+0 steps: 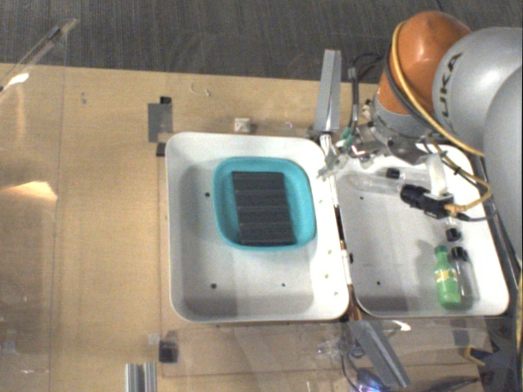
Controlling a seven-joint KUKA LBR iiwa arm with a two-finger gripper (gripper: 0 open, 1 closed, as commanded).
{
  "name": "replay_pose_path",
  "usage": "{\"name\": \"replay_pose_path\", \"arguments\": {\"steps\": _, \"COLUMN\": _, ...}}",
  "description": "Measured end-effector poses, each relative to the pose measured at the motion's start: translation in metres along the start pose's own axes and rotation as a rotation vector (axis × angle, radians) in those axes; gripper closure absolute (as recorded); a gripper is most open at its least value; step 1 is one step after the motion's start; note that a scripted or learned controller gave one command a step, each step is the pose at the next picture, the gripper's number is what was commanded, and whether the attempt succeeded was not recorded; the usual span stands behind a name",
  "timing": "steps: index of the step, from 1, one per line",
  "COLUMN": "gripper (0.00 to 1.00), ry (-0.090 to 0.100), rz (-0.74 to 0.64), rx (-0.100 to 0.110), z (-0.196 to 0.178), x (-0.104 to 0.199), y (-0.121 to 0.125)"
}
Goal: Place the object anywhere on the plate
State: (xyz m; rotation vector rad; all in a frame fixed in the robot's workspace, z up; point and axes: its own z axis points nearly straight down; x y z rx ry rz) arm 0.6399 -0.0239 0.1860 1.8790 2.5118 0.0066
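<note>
The small green plastic bottle (447,278) sits at about 5 o'clock from the hand (343,149), well apart; can't tell the hand's state.

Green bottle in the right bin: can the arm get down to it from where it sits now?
Probably yes: the green bottle lies uncovered by the right bin's near-right wall, which may crowd the fingers.

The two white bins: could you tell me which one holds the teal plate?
The left bin holds the teal plate; the right bin holds a green bottle.
</note>
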Motion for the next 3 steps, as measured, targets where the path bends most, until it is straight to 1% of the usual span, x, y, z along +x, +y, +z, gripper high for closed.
{"name": "replay_pose_path", "arguments": {"steps": 3, "gripper": 0.00, "ry": 0.000, "rz": 0.000, "rx": 0.000, "z": 0.0000, "x": 0.0000, "y": 0.0000}}
